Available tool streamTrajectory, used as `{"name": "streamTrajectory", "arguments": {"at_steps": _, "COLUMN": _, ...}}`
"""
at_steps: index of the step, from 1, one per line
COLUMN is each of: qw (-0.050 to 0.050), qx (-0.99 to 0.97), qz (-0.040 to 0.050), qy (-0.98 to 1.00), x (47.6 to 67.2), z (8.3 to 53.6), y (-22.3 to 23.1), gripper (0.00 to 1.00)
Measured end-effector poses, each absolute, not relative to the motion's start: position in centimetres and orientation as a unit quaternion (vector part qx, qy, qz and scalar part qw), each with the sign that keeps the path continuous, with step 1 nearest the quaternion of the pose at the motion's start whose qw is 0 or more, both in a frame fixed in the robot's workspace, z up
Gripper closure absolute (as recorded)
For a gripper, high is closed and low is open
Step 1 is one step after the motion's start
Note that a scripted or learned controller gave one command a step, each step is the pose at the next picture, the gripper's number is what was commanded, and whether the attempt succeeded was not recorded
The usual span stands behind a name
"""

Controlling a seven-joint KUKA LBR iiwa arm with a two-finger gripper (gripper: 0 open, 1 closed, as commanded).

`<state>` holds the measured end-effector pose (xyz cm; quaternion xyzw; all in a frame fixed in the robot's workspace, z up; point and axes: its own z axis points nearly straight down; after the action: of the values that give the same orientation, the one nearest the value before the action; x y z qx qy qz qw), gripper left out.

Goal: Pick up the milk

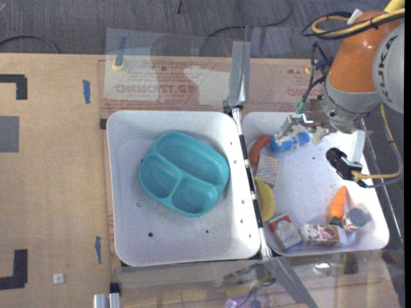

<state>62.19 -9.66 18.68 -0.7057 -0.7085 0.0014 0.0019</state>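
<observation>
The milk (321,234) lies at five o'clock in the right bin (379,239), against its near rim (a small carton (284,230) beside it). The gripper (292,132) hovers well apart at eleven o'clock, fingers parted, grasping nothing; bare white floor lies between them.

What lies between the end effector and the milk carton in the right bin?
In the camera view, bare white bin floor fills the stretch from the end effector to the milk carton; the carrot lies just right of that line.
</observation>
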Motion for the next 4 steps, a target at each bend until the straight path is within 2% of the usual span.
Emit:
{"name": "streamTrajectory", "arguments": {"at_steps": 1, "qw": 0.001, "qx": -0.731, "qz": 0.0012, "qy": -0.682, "x": 61.8, "z": 20.2, "y": -3.5, "gripper": 0.0}}
{"name": "streamTrajectory", "arguments": {"at_steps": 2, "qw": -0.006, "qx": -0.691, "qz": -0.0052, "qy": -0.723, "x": 61.5, "z": 10.1, "y": -11.5, "gripper": 0.0}}
{"name": "streamTrajectory", "arguments": {"at_steps": 3, "qw": 0.0, "qx": -0.723, "qz": 0.001, "qy": -0.691, "x": 65.7, "z": 24.1, "y": -18.6, "gripper": 0.0}}
{"name": "streamTrajectory", "arguments": {"at_steps": 4, "qw": 0.0, "qx": -0.844, "qz": 0.0016, "qy": -0.536, "x": 66.8, "z": 30.9, "y": -16.3, "gripper": 0.0}}
